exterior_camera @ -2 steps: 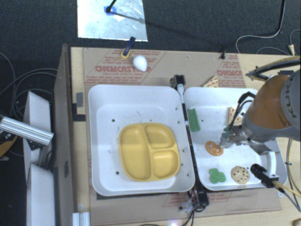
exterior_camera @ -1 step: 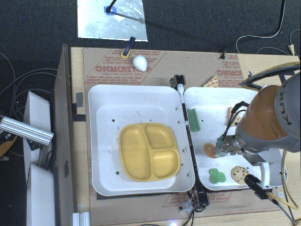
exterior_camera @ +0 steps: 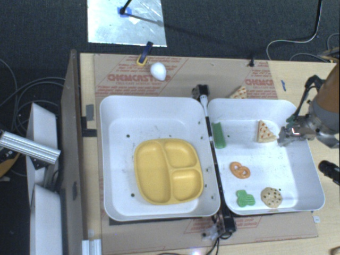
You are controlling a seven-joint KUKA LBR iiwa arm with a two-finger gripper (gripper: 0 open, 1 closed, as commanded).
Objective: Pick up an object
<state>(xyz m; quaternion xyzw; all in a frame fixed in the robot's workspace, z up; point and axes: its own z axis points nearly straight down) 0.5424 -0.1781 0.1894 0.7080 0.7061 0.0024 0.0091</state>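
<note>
Currently the gripper [exterior_camera: 291, 133] is seen at the 3 o'clock edge of the right bin [exterior_camera: 305, 166], just beside a pizza-slice toy [exterior_camera: 264, 132] lying toward 9 o'clock from it; whether its pincer is spread or pressed together cannot be told. A green block [exterior_camera: 218, 135] is set along that bin's 9 o'clock wall. A pretzel [exterior_camera: 239, 170] is found near the middle, with a green toy [exterior_camera: 245, 198] and a cookie [exterior_camera: 271, 196] side by side toward 6 o'clock. A yellow divided tray [exterior_camera: 169, 170] is held in the left bin [exterior_camera: 122, 116]. A white egg [exterior_camera: 158, 70] is placed on the cardboard at 12 o'clock.
</note>
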